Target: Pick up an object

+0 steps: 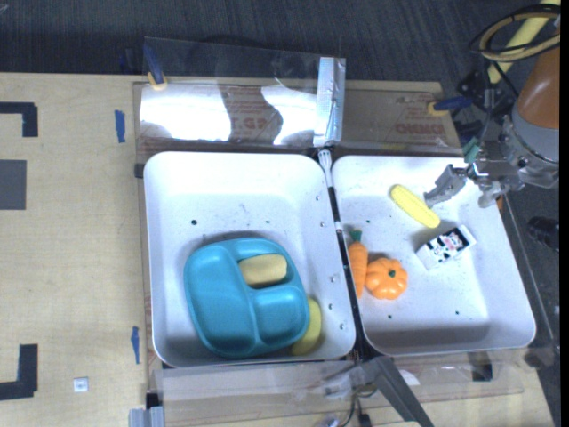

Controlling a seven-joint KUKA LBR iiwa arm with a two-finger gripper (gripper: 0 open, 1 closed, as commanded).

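Yellow banana (414, 205) lying flat in right bin (498, 323), just beside gripper (462, 183) at upper right edge; fingers spread, nothing between them, likely poised for it; pumpkin (387, 277), carrot (357, 265) apart

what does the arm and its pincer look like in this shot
The arm is grey with an orange band above the wrist. Yellow and black cables loop behind it at the top right. The pincer is pale grey metal with thin fingers and dark fittings at its base, and it shows no readable markings.
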